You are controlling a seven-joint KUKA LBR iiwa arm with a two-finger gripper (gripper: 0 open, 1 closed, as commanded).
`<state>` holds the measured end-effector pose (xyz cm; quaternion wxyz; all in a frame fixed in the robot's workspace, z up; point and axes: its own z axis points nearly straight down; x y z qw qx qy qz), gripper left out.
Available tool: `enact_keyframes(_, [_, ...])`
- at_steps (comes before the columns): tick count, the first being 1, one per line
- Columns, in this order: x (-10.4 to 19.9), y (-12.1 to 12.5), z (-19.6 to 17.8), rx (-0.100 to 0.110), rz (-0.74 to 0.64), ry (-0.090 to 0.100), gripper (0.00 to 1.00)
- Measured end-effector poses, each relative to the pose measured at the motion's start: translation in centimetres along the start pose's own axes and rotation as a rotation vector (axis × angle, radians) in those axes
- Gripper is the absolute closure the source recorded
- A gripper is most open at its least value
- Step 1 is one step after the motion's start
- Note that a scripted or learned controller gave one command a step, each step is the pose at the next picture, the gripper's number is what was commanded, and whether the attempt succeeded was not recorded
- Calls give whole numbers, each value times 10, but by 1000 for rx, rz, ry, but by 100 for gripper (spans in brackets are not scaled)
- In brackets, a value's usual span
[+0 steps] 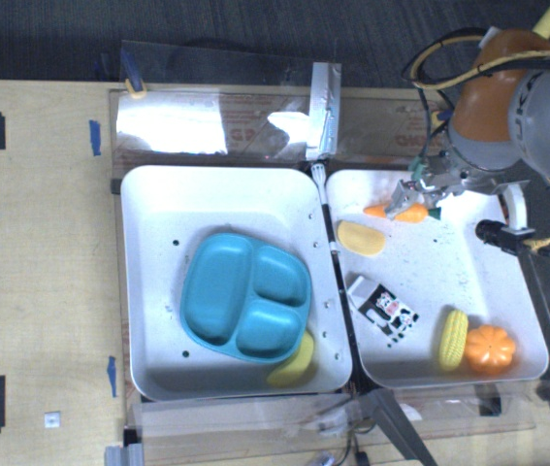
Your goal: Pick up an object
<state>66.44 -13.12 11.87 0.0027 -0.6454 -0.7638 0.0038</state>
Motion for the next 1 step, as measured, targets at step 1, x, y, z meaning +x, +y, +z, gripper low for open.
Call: enact_keyframes(1, [-24,-19,-88,-20,70,-4,100])
